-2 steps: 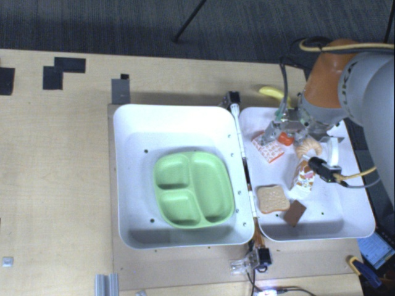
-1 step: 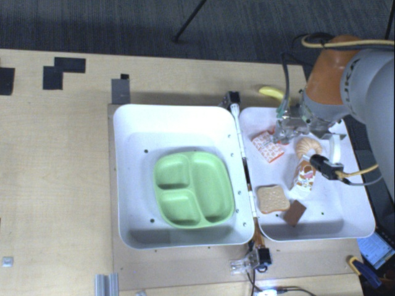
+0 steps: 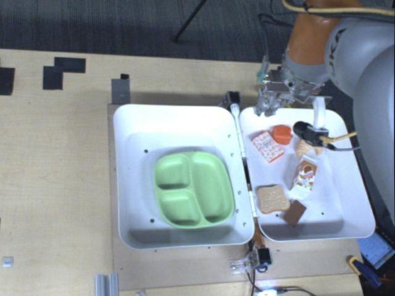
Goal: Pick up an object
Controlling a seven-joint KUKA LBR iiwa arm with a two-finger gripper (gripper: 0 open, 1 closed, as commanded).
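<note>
Gripper [image 3: 268,105] hangs at the far left corner of the right bin [image 3: 345,221], just over the rim, and it is a tangle of metal from up here. Spread or pressed together, I cannot tell. Nothing can be made out in its grasp.

Arm [image 3: 361,48] sweeps in from the right, orange band up top, and its grey bulk cuts off the right bin's far right corner.

Down in that right bin sit the candidates, all well below the gripper. Nearest to it, a red-and-white packet [image 3: 268,147] lies flat with an orange round piece [image 3: 282,134] touching its far corner. Printing covers the packet, too small to read. Beside them a pale cone-like piece [image 3: 304,148] peeks out, its upper end hidden, so what it is stays unclear. Below that lies a white carton [image 3: 304,177], tilted, with a brown and red picture on its face and lettering too fine to read. Closer to the near wall, a tan toast-like square [image 3: 272,198] lies flat, and a dark brown block [image 3: 295,213] sits right at its near right corner, touching or almost.

Over in the left bin [image 3: 133,165], a green divided tray [image 3: 194,188] with three compartments fills the middle, unmarked.
</note>
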